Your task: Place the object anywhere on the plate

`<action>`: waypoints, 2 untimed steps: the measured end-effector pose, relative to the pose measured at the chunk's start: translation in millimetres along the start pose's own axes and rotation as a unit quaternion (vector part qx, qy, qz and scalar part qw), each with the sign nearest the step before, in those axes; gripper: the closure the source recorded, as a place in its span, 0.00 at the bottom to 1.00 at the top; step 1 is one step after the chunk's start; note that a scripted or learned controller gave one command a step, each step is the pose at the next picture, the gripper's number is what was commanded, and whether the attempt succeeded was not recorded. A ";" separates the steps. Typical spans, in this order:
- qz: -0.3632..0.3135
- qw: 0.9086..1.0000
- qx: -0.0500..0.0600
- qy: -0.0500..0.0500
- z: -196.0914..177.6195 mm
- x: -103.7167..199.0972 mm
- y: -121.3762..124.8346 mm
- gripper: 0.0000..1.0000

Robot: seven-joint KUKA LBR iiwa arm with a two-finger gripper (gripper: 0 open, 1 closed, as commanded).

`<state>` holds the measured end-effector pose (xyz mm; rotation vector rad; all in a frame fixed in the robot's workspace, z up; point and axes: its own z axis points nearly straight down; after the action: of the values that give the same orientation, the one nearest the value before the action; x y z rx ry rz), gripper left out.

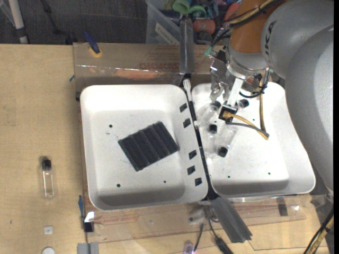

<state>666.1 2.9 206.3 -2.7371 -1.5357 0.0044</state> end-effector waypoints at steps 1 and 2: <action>0.111 0.994 0.000 0.000 22.0 -23.2 14.3 1.00; 0.110 0.994 0.000 0.000 12.1 -22.2 14.1 1.00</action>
<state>666.5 -23.4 194.2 -2.8898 -1.2242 0.0060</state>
